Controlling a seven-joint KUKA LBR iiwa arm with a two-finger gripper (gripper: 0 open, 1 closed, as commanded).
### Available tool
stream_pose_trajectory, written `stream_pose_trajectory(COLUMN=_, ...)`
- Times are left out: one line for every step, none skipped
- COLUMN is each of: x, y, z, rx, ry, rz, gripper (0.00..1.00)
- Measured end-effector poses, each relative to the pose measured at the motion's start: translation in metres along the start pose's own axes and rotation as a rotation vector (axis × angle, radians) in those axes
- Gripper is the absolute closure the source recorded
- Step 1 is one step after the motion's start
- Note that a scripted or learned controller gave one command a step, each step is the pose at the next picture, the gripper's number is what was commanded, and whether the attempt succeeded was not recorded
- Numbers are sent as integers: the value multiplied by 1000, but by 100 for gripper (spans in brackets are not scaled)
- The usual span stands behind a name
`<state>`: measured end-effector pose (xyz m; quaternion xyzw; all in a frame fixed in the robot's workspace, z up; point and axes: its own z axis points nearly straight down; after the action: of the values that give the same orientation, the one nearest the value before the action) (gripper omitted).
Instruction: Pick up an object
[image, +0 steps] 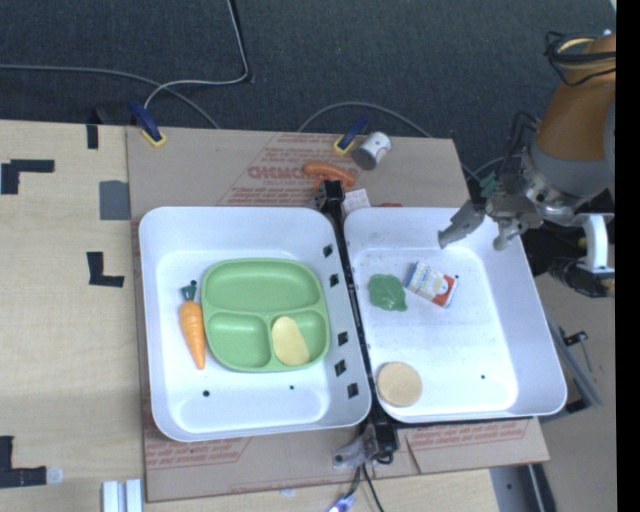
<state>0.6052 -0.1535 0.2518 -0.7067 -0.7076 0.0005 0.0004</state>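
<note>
My gripper (482, 231) hangs over the far right part of the right bin (520, 340), its two grey fingers spread apart with nothing between them. Below and left of it lie a small white carton with red and blue print (432, 284) and a green leafy toy (386, 292). A round tan disc (399, 383) rests near that bin's front left corner. In the left bin (165, 240) a green divided plate (265, 312) holds a yellow oval piece (291, 341), and an orange carrot (192, 332) lies beside the plate's left edge.
Both bins stand on a cardboard sheet (290, 170) on the wooden bench. Behind the bins lie a small grey cylinder (371, 150), an orange piece (330, 172) and blue-yellow clips (148, 124). Cables run across the dark floor at the back.
</note>
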Motion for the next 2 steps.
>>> stream_pose_trajectory(x=26, y=22, z=150, rx=-8, ry=-1, rz=-1, gripper=0)
stream_pose_trajectory(x=53, y=-11, z=158, rx=-28, ry=-12, rz=1, gripper=0)
